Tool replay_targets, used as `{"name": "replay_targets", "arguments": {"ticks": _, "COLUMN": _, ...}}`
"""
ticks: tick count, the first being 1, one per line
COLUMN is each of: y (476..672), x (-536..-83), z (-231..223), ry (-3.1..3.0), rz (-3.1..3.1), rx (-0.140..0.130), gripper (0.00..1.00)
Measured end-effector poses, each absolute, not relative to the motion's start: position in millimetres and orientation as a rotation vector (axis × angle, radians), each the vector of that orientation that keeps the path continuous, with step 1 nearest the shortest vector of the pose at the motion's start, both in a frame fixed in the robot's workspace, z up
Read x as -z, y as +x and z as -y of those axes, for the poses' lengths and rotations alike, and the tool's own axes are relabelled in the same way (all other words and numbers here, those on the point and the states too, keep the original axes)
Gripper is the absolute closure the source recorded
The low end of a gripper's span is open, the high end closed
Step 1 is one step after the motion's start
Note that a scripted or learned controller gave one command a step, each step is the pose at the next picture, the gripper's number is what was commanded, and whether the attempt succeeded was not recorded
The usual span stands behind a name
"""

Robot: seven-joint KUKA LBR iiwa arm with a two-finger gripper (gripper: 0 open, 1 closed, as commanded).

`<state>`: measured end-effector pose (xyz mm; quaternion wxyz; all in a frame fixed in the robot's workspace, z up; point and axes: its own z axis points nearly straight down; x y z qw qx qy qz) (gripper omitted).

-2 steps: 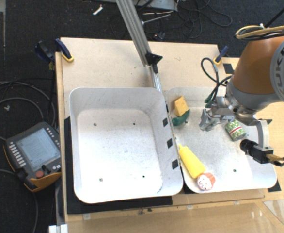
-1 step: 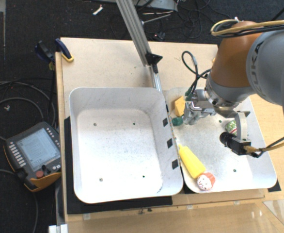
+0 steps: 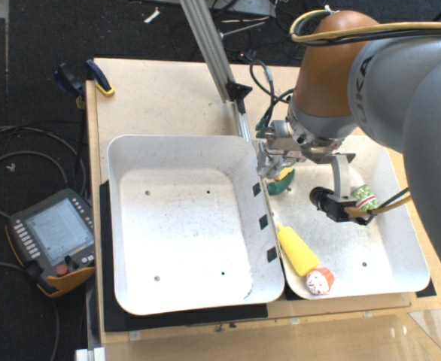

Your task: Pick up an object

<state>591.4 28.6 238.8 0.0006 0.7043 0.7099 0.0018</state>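
Where the target lies: a small green-and-yellow object (image 3: 283, 180) sits in the right bin (image 3: 390, 265), close to that bin's left wall and in its upper half.
Gripper: I see the gripper (image 3: 272, 164) directly above and touching or nearly touching that object, right over the seam between the two bins.
Grip: from my screen I cannot tell whether it is released or clenched, and I see nothing clearly held.
In the way: the grey arm (image 3: 401, 66) and its orange band (image 3: 333, 47) hang over the upper right bin and cover part of it.
Neighbours: a yellow cylinder (image 3: 296, 251) lies slanted by the left wall, lower down and well apart from the target. A red-and-white piece (image 3: 319, 280) lies at its lower end; I cannot tell whether the two are joined. A small green, white and red item (image 3: 365, 196) rests to the right, near the middle of the bin.
Left bin: the left bin (image 3: 130, 153) is white, with faint speckling on its floor.
Surface: both bins rest on a pale wooden bench (image 3: 168, 96); a blue-and-yellow clamp (image 3: 92, 76) grips its far left corner, and a metal rail (image 3: 209, 40) slants across the top.
Room: dark floor (image 3: 25, 51) with loose cables; a teach pendant (image 3: 51, 235) lies left of the bench.
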Motion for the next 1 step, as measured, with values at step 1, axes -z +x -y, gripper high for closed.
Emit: {"name": "replay_targets", "arguments": {"ticks": 1, "y": 612.1, "x": -244.5, "z": -70.7, "ry": 2.213, "rz": -2.229, "rx": -0.005, "gripper": 1.00}}
